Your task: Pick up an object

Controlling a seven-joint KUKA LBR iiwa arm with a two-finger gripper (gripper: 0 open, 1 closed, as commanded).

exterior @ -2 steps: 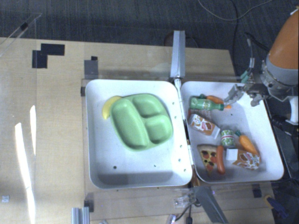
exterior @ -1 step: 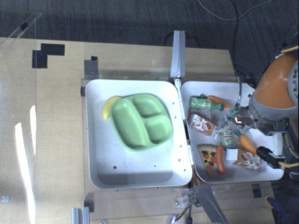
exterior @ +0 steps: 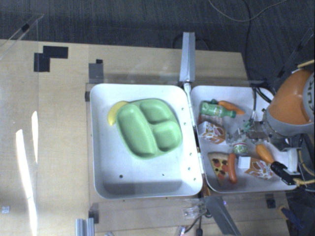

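Green divided plate (exterior: 149, 127) fills the left bin (exterior: 103, 181), with a yellow thing (exterior: 114, 113) poking out at its upper left. Right bin (exterior: 211, 183) has the pickable stuff: green bottle (exterior: 216, 110), carrot (exterior: 230, 106), pizza slice (exterior: 219, 163), sausage (exterior: 232, 168). Gripper (exterior: 249, 130) hovers mid-bin; can't tell how it's set. Looks like the approach step, so next it needs to pick a target and descend.
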